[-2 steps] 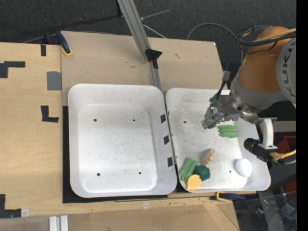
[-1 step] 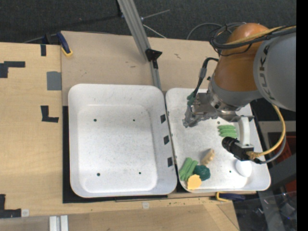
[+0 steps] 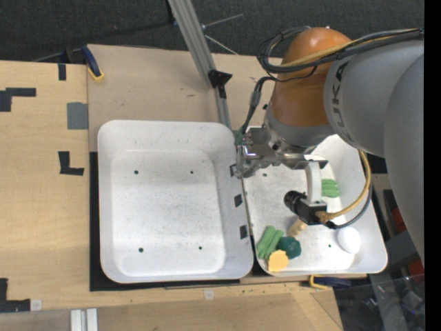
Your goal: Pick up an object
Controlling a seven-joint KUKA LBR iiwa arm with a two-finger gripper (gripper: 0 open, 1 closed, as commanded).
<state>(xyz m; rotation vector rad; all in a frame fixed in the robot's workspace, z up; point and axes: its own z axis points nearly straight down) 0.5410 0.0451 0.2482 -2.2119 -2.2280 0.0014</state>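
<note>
arm (image 3: 358,88) low over right bin (image 3: 372,254)

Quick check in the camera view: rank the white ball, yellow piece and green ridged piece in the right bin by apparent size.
1. green ridged piece, the longest of the three.
2. white ball and yellow piece: they look about alike, so I won't rank one over the other.

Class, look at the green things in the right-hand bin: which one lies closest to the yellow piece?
The dark green lump, touching the yellow piece at the bin's near edge. The ridged green stick lies just left, and the light green block sits far up beside the arm.
</note>
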